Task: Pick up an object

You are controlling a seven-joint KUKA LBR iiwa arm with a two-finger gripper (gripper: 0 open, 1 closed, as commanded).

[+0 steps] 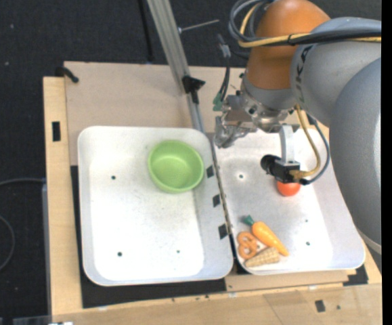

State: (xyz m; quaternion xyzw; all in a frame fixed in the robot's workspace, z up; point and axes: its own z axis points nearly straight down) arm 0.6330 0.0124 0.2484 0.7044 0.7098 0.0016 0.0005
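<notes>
Carrot (pixel 270 236) looks like a light, rigid toy, slightly slick, best pinched across its middle. It lies in the near corner of the right bin (pixel 331 242), beside a pretzel (pixel 247 244) and cone (pixel 263 256). The gripper (pixel 228 135) hovers well apart at the bin's far edge; whether it is spread or closed cannot be judged.

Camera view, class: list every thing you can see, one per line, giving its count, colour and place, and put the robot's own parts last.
bins: two, white, side by side on the bench
bowl: one, green, upper part of the left bin
ball: one, orange-red, middle of the right bin, partly behind a black part
carrot: one, orange with a green top, near corner of the right bin
pretzel: one, orange-brown, beside the carrot
cone: one, tan, beside the pretzel
arm: one, grey with an orange band, over the right bin
gripper: one, grey, above the right bin's far left corner
</notes>
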